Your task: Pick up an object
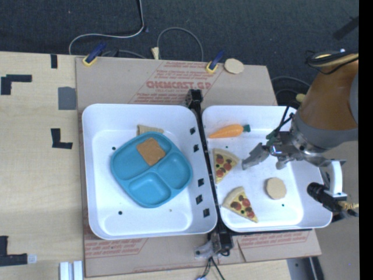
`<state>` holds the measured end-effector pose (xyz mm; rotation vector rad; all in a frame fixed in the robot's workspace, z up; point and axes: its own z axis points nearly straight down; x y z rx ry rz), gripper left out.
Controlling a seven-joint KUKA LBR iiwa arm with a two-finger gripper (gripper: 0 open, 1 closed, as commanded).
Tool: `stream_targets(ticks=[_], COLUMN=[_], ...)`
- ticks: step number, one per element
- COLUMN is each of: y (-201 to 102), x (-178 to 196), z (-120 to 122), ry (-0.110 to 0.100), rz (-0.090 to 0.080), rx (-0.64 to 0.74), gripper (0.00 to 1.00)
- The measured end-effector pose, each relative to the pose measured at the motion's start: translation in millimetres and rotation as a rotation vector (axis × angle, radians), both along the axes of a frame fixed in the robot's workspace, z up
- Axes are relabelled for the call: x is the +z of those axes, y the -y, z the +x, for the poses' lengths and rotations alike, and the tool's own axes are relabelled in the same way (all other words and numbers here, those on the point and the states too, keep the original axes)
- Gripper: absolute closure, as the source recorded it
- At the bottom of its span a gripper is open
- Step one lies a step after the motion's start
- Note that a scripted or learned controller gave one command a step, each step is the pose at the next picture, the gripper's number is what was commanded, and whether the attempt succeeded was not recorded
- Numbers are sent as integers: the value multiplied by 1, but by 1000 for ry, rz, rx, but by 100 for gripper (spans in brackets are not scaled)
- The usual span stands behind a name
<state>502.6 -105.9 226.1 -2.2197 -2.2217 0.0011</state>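
While my gripper point(269, 157) hangs with fingers spread and nothing between them, the round cookie point(275, 188) lies just near of it in the right bin point(315, 217). Pizza slices point(224, 163) sit left. Descending off-centre, I could knock the cookie aside.

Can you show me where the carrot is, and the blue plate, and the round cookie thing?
carrot point(226, 131): camera view, middle of its orange body, right bin.
blue plate point(129, 179): camera view, bare bottom-left part of the plate, left bin.
round cookie point(275, 188): camera view, its middle, right bin.
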Motion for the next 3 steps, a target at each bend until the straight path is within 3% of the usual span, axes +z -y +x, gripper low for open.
stream_targets(ticks=[1,2,3], y=[-2,-9,-8], x=[-89,-144,-129], z=[47,66,68], ry=[-5,-1,5], rz=[0,-2,-3], rx=[1,0,-1], gripper=[0,0,100])
